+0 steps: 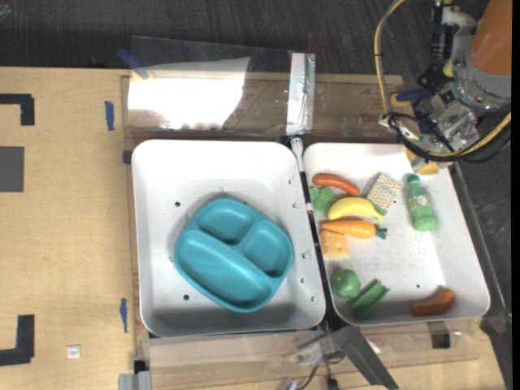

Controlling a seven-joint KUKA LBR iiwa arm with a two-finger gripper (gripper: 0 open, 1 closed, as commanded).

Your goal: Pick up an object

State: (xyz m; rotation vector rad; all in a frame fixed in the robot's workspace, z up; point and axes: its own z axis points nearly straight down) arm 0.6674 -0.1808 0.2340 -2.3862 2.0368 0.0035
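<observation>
The right bin (455, 242) holds several toy foods. Along its left side lie an orange-red sausage (335, 184), a yellow banana (355, 210), a carrot (349, 228) and an orange cheese block (335, 247). A beige speckled cracker (383, 192) and a green bottle (420, 203) lie further right. Near the front are a round green vegetable (344, 282), a dark green cucumber (369, 298) and a reddish sausage (431, 302). My gripper (439, 139) hangs over the bin's far right corner, wrapped in cables. A small yellow piece (426, 168) shows just below it.
The left bin (154, 218) holds a teal divided plate (234, 253). A clear plastic sheet (195, 88) and a metal strip (300, 92) lie behind the bins. A yellow cable (390, 23) loops above the wrist. Brown board (57, 218) covers the bench to the left.
</observation>
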